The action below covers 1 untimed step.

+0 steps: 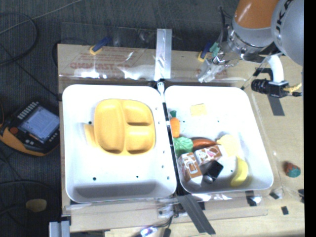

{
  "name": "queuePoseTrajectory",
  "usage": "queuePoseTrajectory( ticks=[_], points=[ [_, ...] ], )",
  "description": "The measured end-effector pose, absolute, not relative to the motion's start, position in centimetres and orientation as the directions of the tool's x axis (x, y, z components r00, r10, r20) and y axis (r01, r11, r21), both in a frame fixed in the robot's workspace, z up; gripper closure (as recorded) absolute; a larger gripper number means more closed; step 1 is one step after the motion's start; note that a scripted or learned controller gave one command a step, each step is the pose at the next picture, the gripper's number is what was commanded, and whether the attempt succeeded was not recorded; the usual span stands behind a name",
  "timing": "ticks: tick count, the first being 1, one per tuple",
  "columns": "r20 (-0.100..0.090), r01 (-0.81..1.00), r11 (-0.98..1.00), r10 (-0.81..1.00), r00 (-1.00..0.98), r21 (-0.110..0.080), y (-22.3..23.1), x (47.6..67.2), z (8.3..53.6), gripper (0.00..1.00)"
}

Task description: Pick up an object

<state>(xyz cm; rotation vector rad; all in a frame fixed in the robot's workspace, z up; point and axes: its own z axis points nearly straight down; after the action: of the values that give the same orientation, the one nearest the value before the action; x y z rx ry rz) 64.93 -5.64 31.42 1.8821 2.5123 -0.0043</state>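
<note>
The claw (217,58) hangs above the far edge of the counter (276,132), just beyond the far rim of the right bin (256,127), and nothing is visible between its tips. Whether it is open or closed cannot be told from this angle; the metal parts blur together.

The likely targets sit in the right bin, crowded toward its near edge and its left wall: a carrot (175,127) against the divider, a green leafy piece (183,144), a red-brown sausage shape (202,142), 2 printed packets (200,159), a black item (213,171), a banana (240,172) near the near right corner, and a pale round piece (228,143). A flat yellow square (198,109) lies alone toward the far edge.

The main risk is the clutter: these things touch or overlap, so a descent into the pile may pinch 2 at once, or push one aside and close on air. The lone square looks too flat to grip. The left bin (74,147) carries a yellow divided tray (124,126), probably too wide for the claw.
</note>
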Motion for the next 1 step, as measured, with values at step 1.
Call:
queuePoseTrajectory(
  ticks=[1],
  points=[
    [-0.003,0.944,0.330,0.944,-0.330,-0.003,-4.60,66.16,24.24,1.00]
  ],
)
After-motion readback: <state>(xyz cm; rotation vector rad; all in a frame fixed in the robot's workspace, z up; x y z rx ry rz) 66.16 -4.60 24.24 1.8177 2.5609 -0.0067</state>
